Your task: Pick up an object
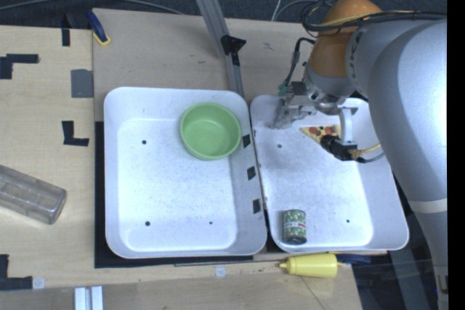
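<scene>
Candidate objects, right bin (378, 229): a small green-labelled can (294, 226) lies near the front edge; a flat piece shaped like a pizza slice (320, 132) rests near the back, partly hidden by the arm. The gripper (282, 115) sits low over the right bin's back left corner, apart from both items; nothing is seen between its fingers, and their spacing cannot be determined. The left bin (131, 178) contains a green bowl (210, 131). A yellow bottle (314, 265) lies on the bench, just outside the right bin's front rim.
</scene>
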`<state>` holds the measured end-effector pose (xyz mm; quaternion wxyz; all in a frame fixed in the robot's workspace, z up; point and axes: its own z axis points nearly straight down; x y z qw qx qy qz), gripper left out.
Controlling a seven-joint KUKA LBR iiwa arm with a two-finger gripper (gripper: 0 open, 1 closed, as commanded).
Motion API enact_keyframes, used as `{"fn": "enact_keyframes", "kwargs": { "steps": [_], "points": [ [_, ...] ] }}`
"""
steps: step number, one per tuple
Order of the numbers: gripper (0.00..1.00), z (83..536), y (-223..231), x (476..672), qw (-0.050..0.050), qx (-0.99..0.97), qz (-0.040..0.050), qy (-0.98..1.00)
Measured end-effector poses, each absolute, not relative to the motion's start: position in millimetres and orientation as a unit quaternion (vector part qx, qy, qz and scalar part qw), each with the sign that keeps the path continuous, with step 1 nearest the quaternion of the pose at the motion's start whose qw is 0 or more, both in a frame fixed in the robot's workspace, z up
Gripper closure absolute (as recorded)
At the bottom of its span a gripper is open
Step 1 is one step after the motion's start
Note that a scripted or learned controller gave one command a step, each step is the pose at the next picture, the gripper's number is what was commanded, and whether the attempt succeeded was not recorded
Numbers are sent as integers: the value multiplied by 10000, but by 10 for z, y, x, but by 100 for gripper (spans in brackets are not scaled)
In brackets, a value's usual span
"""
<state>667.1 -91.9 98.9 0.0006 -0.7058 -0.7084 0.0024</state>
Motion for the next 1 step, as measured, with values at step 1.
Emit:
{"fn": "enact_keyframes", "kwargs": {
  "steps": [1],
  "points": [
    [100, 1473, -952, 6765, -16, -7065, -13, -7077]
  ]
}}
